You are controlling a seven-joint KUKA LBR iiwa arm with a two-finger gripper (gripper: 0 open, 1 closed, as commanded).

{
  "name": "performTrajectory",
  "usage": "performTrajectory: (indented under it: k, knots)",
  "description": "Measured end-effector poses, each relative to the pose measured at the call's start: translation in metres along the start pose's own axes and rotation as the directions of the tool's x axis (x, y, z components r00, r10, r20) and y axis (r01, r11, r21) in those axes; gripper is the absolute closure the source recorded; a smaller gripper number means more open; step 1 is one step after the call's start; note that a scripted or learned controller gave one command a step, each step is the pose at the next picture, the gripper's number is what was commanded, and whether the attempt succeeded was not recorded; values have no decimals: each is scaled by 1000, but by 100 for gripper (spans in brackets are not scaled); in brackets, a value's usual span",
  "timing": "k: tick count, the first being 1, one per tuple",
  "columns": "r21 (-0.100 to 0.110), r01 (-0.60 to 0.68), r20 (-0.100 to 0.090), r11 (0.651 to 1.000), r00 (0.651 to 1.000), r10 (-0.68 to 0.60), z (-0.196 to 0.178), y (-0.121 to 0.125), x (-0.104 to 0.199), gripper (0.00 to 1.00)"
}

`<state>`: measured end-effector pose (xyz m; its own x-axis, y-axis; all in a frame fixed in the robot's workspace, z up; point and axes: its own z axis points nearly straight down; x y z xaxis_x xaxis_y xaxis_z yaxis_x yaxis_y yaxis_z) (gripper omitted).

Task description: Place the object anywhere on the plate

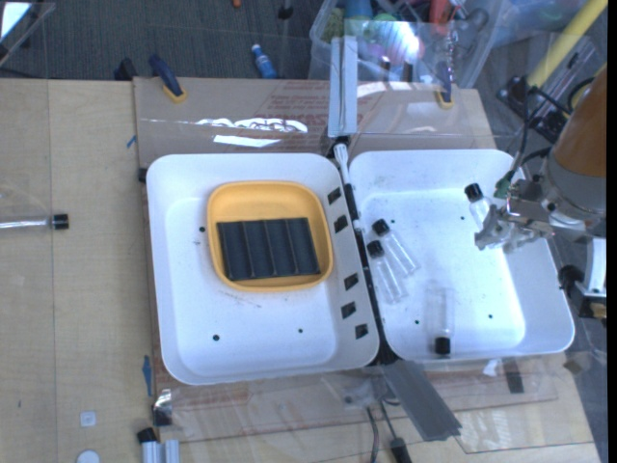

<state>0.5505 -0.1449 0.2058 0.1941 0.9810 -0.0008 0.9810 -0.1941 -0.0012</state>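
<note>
Nearest the camera, in the right bin [540,331], clear vials [440,318] are seen lying loose, none moved yet. Farther left, the yellow plate [224,201] is occupied by a dark ridged block [268,249]. The gripper [501,222] is poised over the right bin; its opening cannot be told.

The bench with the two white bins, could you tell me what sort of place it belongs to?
Probably a robotics lab test cell: a robot gripper reaches over the right bin, clear vials lie inside it, and a clear crate of colourful props stands behind the bench.
</note>
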Motion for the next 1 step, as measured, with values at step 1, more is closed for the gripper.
performTrajectory:
  k: [1]
  knots:
    - [-2,152,1,988,988,-152,-33,58,-20,100]
